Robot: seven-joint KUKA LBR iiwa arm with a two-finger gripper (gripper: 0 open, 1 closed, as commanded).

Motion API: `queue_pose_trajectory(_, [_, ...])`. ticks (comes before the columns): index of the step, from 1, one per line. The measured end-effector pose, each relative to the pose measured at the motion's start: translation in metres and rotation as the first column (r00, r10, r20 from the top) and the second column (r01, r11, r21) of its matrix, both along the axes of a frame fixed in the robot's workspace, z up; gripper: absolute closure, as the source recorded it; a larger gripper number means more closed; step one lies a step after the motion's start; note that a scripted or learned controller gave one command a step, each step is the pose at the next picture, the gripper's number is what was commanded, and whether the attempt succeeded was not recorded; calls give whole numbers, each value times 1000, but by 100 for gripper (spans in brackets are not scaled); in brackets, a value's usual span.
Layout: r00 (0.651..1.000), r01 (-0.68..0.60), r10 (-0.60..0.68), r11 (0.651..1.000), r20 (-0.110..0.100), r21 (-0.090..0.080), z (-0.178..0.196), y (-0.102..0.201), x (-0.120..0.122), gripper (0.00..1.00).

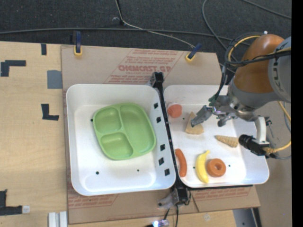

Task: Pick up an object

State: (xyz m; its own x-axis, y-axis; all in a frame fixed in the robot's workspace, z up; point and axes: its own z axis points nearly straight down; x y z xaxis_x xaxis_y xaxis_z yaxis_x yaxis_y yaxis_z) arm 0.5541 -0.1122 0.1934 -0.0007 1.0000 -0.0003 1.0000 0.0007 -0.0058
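In the left bin a green divided plate lies flat near the middle, tilted a little against the bin's walls; nothing rests in its three compartments, so it reads as a spare item, not a likely pick. A black divider runs between the two bins where their rims meet.

Right of that rim, the right bin carries the small toy foods, spread loosely enough that most have bare floor around them (handy for a two-finger grasp). Along the divider side sit a small red-orange ball towards the back and an orange carrot-like piece towards the front. Next comes a pale wedge, perhaps bread or cheese, then a yellow banana touching an orange doughnut at the front, and a tan cone lying on its side.

The gripper hangs over the middle of this bin, its fingers spread, one dark finger reaching down to the wedge's upper edge. Nothing sits between them. Judging by that pose, the wedge is the intended object, and the grasp is not yet made.
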Motion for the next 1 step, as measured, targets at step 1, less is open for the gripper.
queue_pose_trajectory(1, [1000,0,0,1000,-1,1,-49,3,-10,0])
